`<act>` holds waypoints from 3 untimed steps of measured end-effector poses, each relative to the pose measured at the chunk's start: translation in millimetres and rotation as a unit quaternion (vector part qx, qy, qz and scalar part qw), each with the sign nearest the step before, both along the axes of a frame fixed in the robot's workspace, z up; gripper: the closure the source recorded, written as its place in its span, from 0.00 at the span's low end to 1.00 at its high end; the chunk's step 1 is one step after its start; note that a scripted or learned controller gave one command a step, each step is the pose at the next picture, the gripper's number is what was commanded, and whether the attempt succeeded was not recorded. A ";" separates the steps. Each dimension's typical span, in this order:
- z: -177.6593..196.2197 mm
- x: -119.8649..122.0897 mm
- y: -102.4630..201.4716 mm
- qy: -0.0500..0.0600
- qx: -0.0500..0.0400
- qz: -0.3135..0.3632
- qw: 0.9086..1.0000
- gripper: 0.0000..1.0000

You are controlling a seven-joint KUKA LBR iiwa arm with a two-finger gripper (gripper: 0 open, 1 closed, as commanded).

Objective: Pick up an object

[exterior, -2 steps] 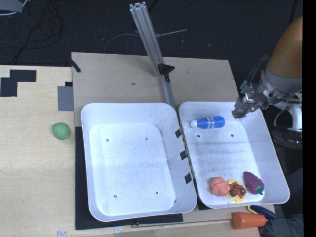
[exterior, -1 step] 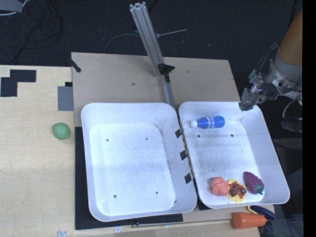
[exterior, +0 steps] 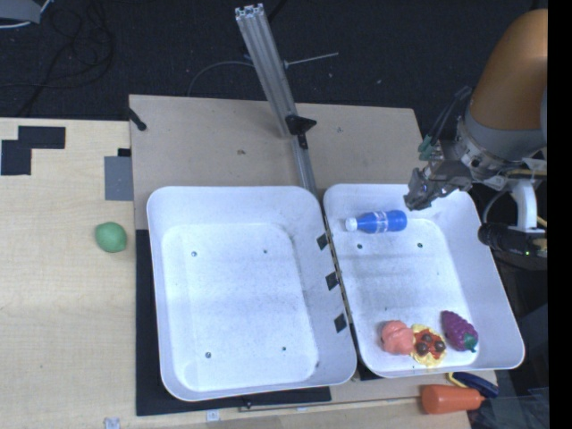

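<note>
Since the task names no one object, the likeliest candidate is the small bottle (exterior: 376,222), which lies on its side near the far edge of the right bin (exterior: 500,304), just below and left of the pincer (exterior: 422,195). Body blue, cap end white. Long axis runs roughly left-right across the view, cap pointing left toward the divide between the two bins, base toward the pincer.

Handling, as a judgement: looks like light plastic, stiff enough but smooth and round, so it may roll or squirt out under a poor pinch. Best hold is across the blue body at mid-length, fingers closing square to the long axis; the tapering cap end gives less purchase.

Pincer hangs over the bin's far right corner, nothing seen between its tips. Whether it is spread or closed cannot be told; it reads as a dark cluster at this slant.

Other choices: a pinkish-orange toy (exterior: 396,337), a yellow piece (exterior: 428,347) and a purple grape-like cluster (exterior: 458,330), bunched at the near edge of the same bin.
</note>
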State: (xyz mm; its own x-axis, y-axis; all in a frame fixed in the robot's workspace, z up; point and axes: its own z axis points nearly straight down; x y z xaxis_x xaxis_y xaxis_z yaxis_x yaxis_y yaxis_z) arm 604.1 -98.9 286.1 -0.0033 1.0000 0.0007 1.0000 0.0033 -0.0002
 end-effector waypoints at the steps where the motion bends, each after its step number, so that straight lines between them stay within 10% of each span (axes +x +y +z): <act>1: -1.5 -8.4 45.7 0.000 0.000 0.000 1.000 1.00; 3: -9.2 -22.9 151.4 0.000 0.000 0.000 1.000 1.00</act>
